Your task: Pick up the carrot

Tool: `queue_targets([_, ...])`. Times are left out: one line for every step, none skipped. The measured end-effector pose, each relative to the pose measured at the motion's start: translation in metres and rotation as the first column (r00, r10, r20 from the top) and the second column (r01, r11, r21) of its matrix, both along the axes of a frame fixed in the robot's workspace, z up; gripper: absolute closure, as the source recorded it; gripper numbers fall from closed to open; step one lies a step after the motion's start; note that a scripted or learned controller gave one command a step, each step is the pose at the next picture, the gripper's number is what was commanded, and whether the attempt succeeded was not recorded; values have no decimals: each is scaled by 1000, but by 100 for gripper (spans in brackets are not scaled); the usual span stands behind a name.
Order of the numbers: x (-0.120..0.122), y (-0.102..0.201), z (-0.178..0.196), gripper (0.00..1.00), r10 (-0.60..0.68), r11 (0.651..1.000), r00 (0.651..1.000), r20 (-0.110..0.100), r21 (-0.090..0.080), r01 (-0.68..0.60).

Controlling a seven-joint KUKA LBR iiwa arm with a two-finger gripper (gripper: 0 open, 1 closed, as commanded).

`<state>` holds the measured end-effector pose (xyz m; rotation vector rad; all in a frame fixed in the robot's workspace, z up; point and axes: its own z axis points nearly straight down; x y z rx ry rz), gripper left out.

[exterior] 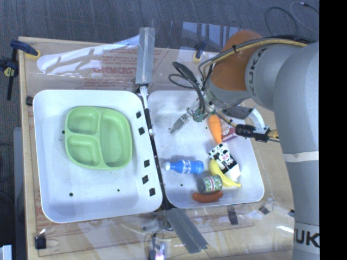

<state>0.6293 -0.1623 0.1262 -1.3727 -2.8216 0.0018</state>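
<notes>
The robot's hand (184,121) hangs open and holding nothing in the right bin (179,150), its fingers just left of the carrot (216,126) at the bin's far right. A closing grip here could miss or nudge the carrot away.

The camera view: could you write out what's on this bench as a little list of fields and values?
left bin: holds a green divided plate
right bin: holds the carrot, blue bottle, banana, small can, sausage, black-and-white carton
carrot: orange, lying near the bin's far right side
gripper: over the right bin, just left of the carrot, nothing between its fingers
blue bottle: lying on its side
banana: beside the small can
</notes>
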Motion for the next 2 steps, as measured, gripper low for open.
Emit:
queue_targets([-14,-49,66,0,13,1000,1000,6,-3,-13])
queue_targets([-29,-48,70,0,0,1000,1000,2,-1,0])
